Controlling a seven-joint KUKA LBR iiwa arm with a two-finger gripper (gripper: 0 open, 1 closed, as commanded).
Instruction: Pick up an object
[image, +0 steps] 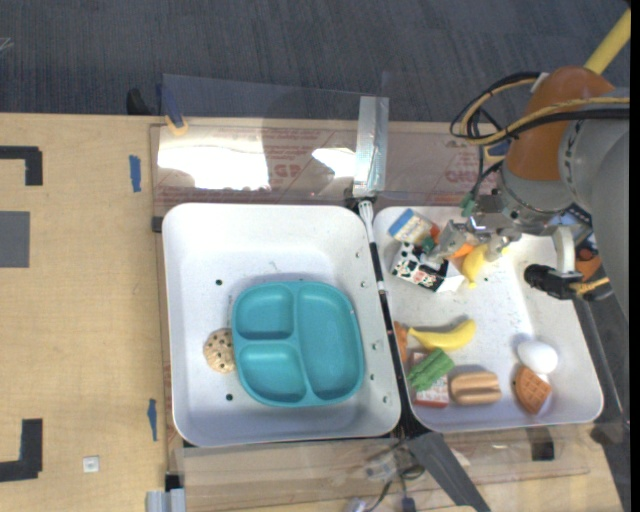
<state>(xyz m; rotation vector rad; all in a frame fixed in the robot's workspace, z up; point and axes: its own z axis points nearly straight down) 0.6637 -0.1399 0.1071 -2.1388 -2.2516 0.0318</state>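
My gripper (472, 240) hangs low over the far part of the right bin (500, 300). Directly under it lies a small yellow and orange toy (470, 264), though no grip on it can be made out. Just left of that sit a black and white spotted box (417, 268), a blue and white packet (407, 226) and a small red and green piece (432, 238). Nearer the front are a banana (446, 335), a green vegetable (430, 368), a hot dog (474, 386), a white egg (538, 355) and an orange-brown waffle piece (531, 390).
The left bin (200, 250) holds a teal divided plate (297, 342) with a cookie (219, 350) against its left side. A clear panel and a metal post (371, 150) stand behind the bins. The arm's wrist covers the right bin's far right corner.
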